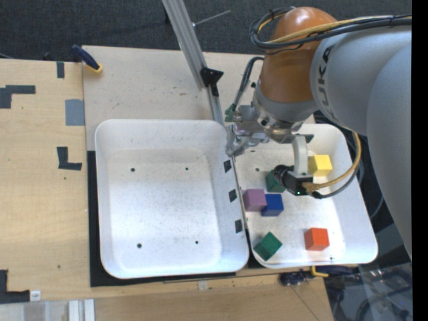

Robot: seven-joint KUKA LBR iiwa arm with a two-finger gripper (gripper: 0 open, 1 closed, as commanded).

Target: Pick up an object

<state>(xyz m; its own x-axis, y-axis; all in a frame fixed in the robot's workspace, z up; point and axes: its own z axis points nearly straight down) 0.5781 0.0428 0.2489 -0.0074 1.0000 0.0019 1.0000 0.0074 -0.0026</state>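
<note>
You see the grey arm [361,79] reaching in from the right over the right bin [354,233]; the left bin [160,199] lies beside it, rims touching. The gripper [237,142] hangs at the far end of that shared rim; you cannot tell how wide it stands, and nothing shows in its grasp. In the right bin lie a yellow block [321,164], an orange block [317,239], a green block [269,245], and a purple block [254,198] touching a blue block [273,204].
</note>
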